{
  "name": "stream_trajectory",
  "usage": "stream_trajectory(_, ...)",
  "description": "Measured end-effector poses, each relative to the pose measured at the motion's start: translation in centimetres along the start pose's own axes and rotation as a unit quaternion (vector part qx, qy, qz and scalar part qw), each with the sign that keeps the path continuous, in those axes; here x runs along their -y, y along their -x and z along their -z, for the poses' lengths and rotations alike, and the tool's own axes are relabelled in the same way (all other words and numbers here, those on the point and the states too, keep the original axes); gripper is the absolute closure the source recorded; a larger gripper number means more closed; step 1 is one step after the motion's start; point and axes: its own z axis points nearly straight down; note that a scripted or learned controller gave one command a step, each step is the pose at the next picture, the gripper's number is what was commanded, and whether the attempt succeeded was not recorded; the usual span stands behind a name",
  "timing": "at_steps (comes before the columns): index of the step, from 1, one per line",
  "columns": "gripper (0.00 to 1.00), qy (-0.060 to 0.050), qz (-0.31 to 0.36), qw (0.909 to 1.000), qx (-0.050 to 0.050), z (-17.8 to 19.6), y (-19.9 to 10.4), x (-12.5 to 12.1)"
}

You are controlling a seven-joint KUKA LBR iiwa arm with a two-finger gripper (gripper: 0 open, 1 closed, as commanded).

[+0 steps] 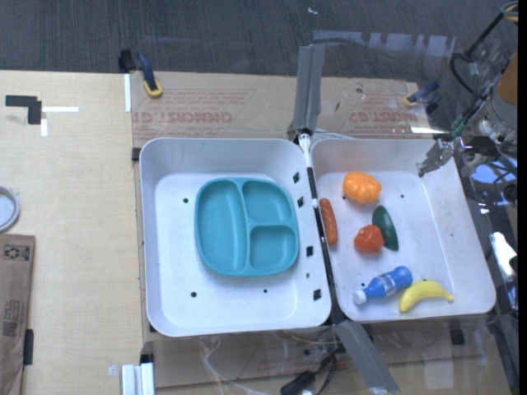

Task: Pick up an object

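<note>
Your tool, its state impossible to tell, hovers at the right bin's far rim; the toy pepper, tomato and cucumber below-left sit crowded, inviting a glancing miss.

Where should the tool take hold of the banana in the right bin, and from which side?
Probably across the middle of the banana, coming straight down from above. It lies flat near the right bin's front corner, curved, with its thickest part midway. The blue bottle sits close on its left, so closing across the narrow width looks safest.
</note>
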Motion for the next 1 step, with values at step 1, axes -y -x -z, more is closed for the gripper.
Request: stream_trajectory(1,0.0,0.0,0.088,0.9961,0.0,-9.24,-7.25,-0.78)
